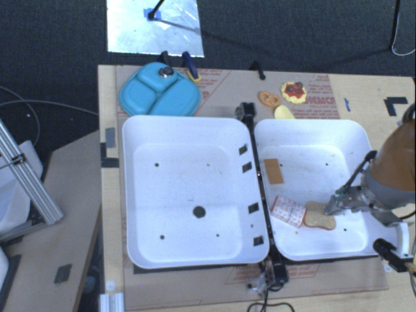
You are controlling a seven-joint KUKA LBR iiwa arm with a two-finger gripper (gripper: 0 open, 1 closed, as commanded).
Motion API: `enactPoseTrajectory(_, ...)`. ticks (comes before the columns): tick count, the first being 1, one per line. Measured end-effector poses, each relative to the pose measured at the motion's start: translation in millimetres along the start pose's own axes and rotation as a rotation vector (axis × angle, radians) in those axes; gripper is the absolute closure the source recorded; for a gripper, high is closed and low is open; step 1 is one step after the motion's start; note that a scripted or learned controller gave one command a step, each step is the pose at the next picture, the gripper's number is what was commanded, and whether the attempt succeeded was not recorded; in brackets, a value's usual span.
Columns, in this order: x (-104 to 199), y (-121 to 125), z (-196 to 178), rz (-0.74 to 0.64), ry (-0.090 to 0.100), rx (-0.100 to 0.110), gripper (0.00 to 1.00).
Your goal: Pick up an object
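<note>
I see open floor across the right bin behind its brown card. Its front holds a patterned packet touching a tan slice.

There are red printed marks on the brown cardboard sheet under the bins, by its far edge and near edge, but the letters are too small and blurry to read. No other words, numbers or signs can be read.

Dark carpet floor bears a shiny metal sheet.
</note>
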State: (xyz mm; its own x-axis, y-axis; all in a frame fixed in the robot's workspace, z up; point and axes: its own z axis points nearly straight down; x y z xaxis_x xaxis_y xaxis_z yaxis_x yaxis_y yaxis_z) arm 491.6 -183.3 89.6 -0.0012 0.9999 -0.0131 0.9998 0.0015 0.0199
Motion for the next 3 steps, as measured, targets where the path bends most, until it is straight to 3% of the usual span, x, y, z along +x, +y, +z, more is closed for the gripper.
enactPoseTrajectory(1, 18.2, 0.1, -1.0, 0.001, -0.001, -0.001, 1.0)
enactPoseTrajectory(2, 21.3, 0.4, -0.7, 0.001, 0.006, 0.002, 0.0)
enactPoseTrajectory(3, -4.4, 8.2, -23.3, 0.0, 0.012, 0.017, 0.0)
